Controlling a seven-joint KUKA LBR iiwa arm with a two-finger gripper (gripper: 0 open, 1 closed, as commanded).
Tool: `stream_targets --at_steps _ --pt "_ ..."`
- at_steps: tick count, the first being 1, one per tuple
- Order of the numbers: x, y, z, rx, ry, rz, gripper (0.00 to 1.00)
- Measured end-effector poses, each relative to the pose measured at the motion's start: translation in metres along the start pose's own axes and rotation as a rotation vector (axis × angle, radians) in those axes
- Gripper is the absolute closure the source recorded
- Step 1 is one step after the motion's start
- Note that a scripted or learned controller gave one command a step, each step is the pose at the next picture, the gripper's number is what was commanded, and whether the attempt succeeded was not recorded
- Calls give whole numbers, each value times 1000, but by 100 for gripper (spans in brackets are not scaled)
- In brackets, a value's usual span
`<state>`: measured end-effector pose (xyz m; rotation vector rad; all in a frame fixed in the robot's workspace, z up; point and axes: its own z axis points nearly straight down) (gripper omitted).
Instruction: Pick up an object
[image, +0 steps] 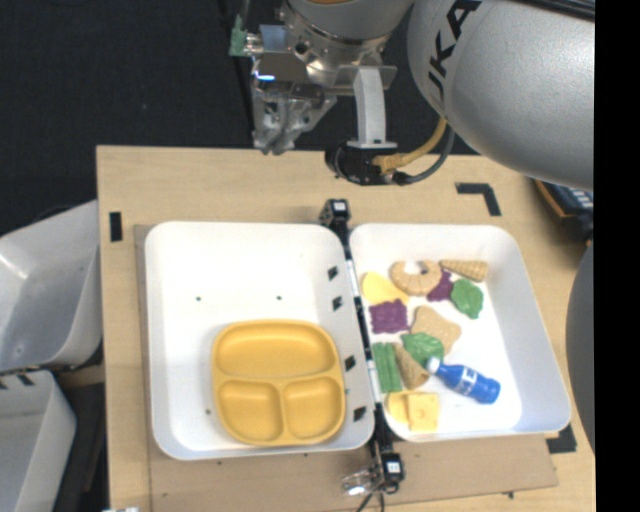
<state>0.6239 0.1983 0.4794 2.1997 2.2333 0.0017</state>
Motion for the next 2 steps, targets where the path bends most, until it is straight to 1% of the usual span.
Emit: stream_targets --at_steps 2 --pt "-1 1 -21 -2 -3 -8 100"
